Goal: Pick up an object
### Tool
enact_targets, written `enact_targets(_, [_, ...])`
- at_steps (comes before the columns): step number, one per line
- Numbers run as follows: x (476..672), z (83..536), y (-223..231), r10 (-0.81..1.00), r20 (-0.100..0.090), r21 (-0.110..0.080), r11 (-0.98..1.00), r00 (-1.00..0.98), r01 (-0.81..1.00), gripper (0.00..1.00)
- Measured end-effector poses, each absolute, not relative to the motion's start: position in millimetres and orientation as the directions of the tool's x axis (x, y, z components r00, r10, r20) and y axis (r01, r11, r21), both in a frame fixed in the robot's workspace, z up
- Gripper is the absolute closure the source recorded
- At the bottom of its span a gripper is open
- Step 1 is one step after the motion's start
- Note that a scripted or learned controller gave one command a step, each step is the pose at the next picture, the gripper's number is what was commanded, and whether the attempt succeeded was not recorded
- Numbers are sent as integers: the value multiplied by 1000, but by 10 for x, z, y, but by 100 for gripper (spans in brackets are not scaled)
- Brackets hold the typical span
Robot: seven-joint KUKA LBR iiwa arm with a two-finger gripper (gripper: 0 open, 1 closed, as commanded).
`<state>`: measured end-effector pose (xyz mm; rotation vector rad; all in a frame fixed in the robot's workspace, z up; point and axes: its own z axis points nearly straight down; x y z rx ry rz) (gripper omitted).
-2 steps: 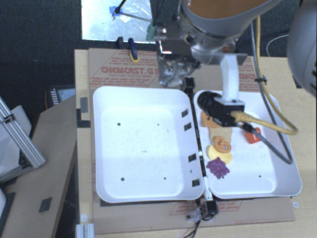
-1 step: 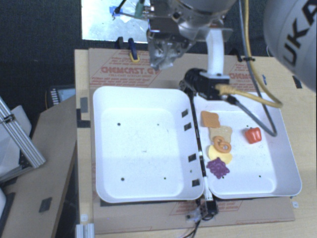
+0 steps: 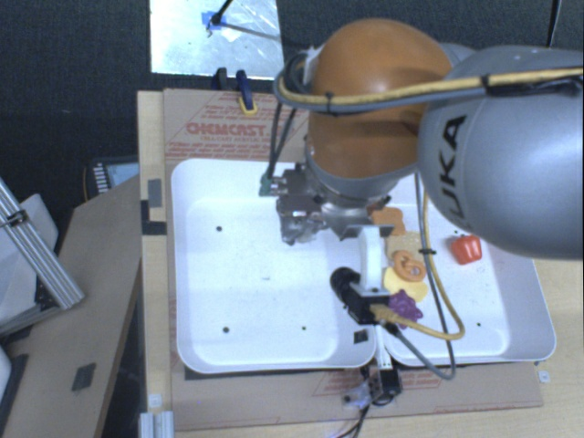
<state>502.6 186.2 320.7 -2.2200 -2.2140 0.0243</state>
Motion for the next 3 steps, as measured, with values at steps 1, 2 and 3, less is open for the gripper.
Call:
enact_targets(1, [5319, 3791, 2373, 1000, 4, 8, 7, -7, 1000, 100])
enact_targets(2, [4846, 3549, 2031, 1000, -1, -2, 0, 0, 1000, 100])
enact_targets(3, [4885, 5452, 1942, 1000, 8, 20, 3, -4, 1000, 100])
